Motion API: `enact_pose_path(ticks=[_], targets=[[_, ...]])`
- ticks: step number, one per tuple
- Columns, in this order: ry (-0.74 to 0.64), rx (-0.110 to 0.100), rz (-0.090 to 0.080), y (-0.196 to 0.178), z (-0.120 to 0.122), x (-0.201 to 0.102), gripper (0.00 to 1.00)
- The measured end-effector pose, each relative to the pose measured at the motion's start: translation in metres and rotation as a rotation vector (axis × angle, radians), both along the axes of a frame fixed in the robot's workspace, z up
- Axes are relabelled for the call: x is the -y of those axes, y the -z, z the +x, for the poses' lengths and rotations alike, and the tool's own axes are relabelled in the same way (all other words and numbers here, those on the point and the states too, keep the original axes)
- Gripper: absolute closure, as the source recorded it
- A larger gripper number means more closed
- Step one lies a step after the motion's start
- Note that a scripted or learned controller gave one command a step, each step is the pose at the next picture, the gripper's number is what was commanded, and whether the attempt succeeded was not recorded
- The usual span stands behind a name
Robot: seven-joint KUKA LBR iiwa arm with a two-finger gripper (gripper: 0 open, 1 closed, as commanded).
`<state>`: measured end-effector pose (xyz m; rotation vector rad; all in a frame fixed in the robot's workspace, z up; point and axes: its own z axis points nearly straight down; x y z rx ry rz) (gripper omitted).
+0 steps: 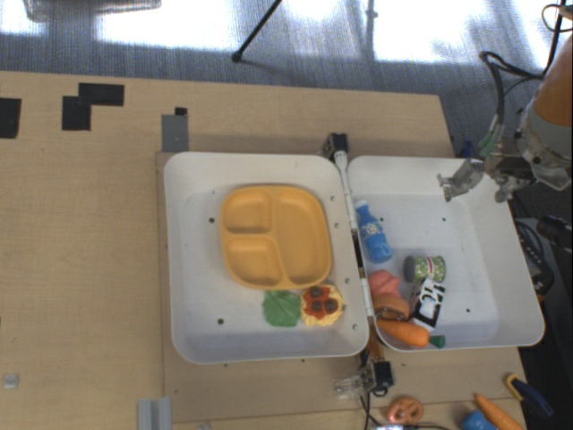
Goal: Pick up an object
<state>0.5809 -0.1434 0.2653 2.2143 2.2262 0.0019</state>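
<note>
Hovering over the right white plastic bin's (501,267) far right corner, the metal two-finger gripper (458,180) looks spread, nothing pinched. Blue plastic bottle (372,233) lies along that bin's left edge.

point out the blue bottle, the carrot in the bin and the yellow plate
blue bottle (372,234), camera view, middle of its body
carrot (405,333), camera view, orange body
yellow plate (242,260), camera view, bare lower-left compartment

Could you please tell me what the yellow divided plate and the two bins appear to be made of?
Plate: probably moulded plastic, matte, with an even yellow colour and soft rounded compartment ridges. Bins: likely thin formed plastic, smooth white with a slight sheen and rounded corners, though painted metal can't be ruled out.
</note>
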Motion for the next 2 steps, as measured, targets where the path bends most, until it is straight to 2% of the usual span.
enact_pose_path(ticks=[1,2], targets=[[-0.204,-0.003,0.001,0.133,-0.064,-0.012,0.0],[-0.78,0.01,-0.009,0.177,-0.077,-0.014,0.0]])
